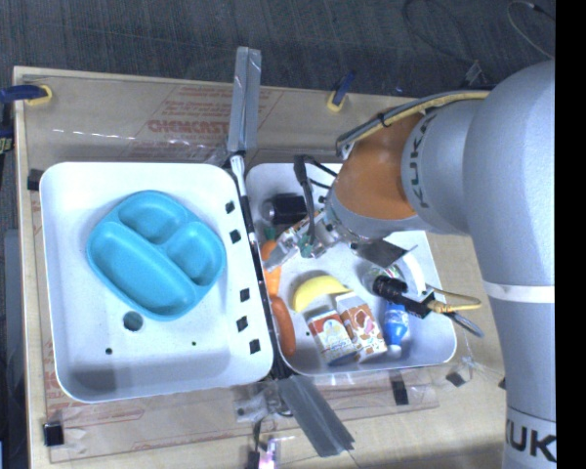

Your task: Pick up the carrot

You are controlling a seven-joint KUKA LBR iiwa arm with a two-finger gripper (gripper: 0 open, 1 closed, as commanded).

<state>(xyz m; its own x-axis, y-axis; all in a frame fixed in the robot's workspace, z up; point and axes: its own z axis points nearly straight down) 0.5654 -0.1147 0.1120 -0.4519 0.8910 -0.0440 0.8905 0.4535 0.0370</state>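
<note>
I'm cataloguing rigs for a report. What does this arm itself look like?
The arm is bulky, rounded and light grey, with an orange band above the wrist and black KUKA lettering low on its body. Yellow and black cables run along its top. The gripper is small, dark and metallic.

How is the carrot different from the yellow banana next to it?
The carrot is orange, while the banana is yellow. The carrot is long and thin and lies straight along the right bin's left wall, while the banana is short, fat and curved, sitting nearer the bin's middle. The carrot's upper end is partly hidden near the tool, while the banana shows almost whole. Both lie in the right bin.
</note>
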